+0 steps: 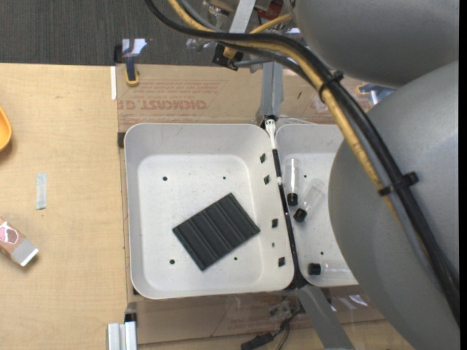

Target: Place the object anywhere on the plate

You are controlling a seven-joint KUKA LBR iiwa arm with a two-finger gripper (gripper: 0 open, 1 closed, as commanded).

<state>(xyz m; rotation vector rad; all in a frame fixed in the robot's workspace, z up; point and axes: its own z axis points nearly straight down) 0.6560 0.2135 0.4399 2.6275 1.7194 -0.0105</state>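
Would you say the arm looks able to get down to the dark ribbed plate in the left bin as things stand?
Probably yes. The dark ribbed plate lies flat in the left bin with nothing over it, and the arm hangs above the neighbouring right bin.

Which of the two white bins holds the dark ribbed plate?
The left bin: the dark ribbed plate lies tilted on its floor. The right bin, partly hidden by the arm, holds small clear items instead.

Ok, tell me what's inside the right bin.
In the right bin lie clear tubes with black caps, and a small black piece sits near its front. The grey arm covers the rest of that bin.
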